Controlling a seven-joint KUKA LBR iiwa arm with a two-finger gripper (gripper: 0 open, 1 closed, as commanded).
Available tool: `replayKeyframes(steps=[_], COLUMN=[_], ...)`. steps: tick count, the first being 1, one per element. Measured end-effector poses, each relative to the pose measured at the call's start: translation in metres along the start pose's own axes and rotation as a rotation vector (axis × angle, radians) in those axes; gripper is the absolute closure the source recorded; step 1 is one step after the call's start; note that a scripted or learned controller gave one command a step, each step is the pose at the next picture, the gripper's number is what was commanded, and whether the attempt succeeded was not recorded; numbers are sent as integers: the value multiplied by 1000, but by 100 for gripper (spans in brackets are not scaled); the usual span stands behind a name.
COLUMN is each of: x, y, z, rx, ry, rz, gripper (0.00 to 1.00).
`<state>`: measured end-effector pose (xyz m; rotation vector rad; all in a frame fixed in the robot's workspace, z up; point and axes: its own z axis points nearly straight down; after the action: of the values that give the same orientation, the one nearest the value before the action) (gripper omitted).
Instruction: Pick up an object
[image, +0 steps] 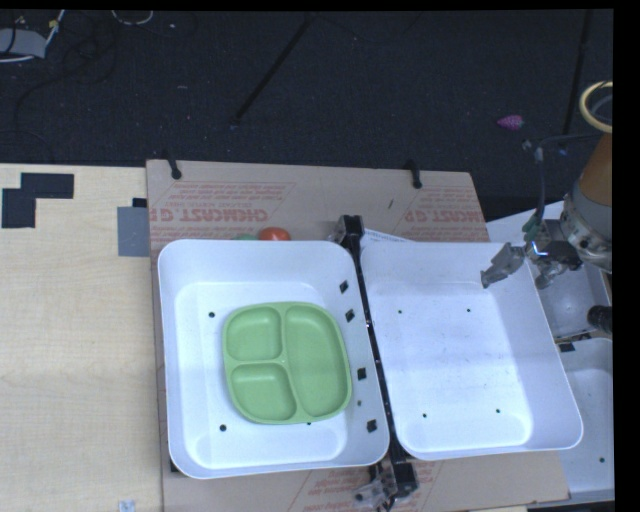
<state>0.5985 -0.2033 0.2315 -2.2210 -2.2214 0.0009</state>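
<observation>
from above, the arm enters at the right edge, its orange band just showing, and the pincer hangs over the upper right corner of the right bin. whether the pincer is apart or together cannot be told at this angle; nothing is seen between its tips. the floor of the right bin below and to the left of the pincer shows just a few small dark dots.

well to the left of the pincer, past the black divider where the two bins meet, the left bin holds a green divided plate, lying flat near the middle with three compartments facing up. the raised rims of both bins and the divider lie between the pincer and the plate.

farther left and up from the pincer, a small red-orange object peeks over the back rim of the left bin, on the cardboard sheet under the bins. the worktop is pale wood beyond that.
</observation>
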Motion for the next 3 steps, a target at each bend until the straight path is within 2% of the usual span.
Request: replayKeyframes(steps=[1,3], x=[4,8], y=[9,8], z=[52,147], rx=[6,5], ry=[2,2], rz=[-4,0], gripper=[0,0])
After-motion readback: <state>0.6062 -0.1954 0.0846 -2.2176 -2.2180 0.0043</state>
